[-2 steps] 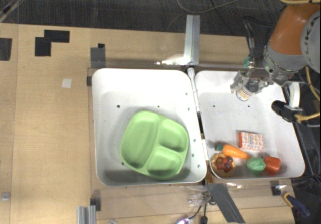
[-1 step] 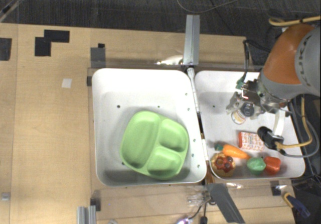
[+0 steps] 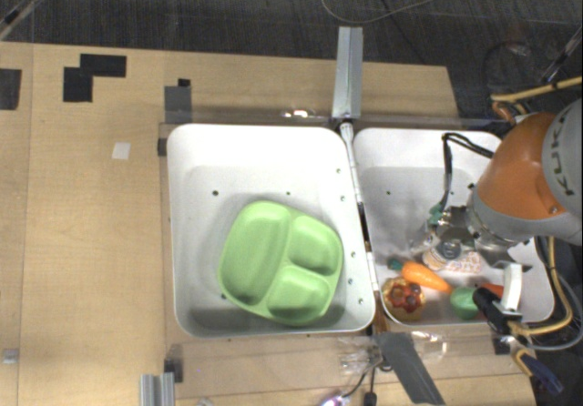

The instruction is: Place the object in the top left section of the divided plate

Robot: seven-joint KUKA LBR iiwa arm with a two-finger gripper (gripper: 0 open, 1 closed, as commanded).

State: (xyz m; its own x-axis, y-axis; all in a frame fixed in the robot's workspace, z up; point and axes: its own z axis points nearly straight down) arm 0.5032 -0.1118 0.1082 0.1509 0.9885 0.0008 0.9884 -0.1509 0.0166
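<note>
The hand is low in the right bin, directly over the toy food heaped at the bin's near edge; whether it is clenched or released cannot be told from here. Just beside it lie an orange carrot, a small bowl of dark berries and a green piece. The green divided plate sits tilted in the left bin, well apart, on the worktop.
</note>
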